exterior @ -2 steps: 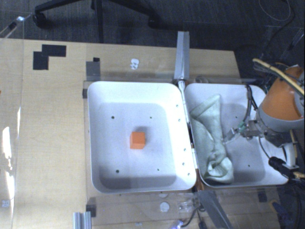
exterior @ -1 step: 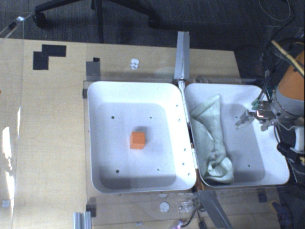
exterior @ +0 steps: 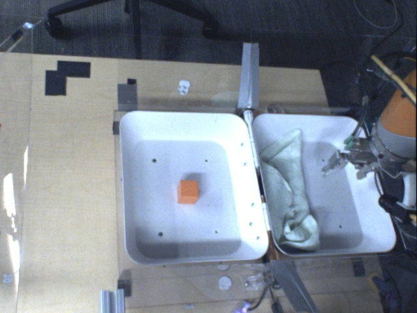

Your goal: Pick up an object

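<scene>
A small orange cube rests near the middle of the left bin. A crumpled pale grey cloth lies along the left side of the right bin, running from the back down to the front corner. My gripper hovers over the right half of the right bin, to the right of the cloth and apart from it. Its fingers are spread open with nothing between them.
A metal divider post stands at the back between the two bins. The arm's orange band sits at the right edge. Black chair legs stand on the floor beyond the bench.
</scene>
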Controlling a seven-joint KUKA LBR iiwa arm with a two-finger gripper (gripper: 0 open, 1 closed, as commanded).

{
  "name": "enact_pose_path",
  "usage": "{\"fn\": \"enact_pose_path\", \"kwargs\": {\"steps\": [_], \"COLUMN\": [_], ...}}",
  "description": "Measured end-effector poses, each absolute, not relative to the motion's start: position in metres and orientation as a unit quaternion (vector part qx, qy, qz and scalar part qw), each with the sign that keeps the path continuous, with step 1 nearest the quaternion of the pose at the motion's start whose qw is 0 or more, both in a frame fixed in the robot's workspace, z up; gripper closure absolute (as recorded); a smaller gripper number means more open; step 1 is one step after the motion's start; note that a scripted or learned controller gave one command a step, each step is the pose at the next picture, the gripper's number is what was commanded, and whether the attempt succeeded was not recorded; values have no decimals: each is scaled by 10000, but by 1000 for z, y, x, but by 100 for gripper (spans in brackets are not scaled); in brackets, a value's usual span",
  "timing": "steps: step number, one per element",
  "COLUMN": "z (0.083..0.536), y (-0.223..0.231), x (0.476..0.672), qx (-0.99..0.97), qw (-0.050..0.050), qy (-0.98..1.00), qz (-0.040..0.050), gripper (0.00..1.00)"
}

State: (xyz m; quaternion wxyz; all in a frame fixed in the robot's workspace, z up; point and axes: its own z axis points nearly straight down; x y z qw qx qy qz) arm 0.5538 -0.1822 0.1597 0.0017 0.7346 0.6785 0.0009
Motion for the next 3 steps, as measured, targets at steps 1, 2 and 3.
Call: {"fn": "enact_pose_path", "kwargs": {"steps": [1, 2, 3], "z": [88, 101, 196], "y": [-191, -190, -187], "x": [598, 601, 668], "qx": [7239, 7211, 6975], "qw": [44, 79, 36], "qy": [6898, 6928, 7165], "qz": [23, 39, 15], "gripper": [0, 100, 100]}}
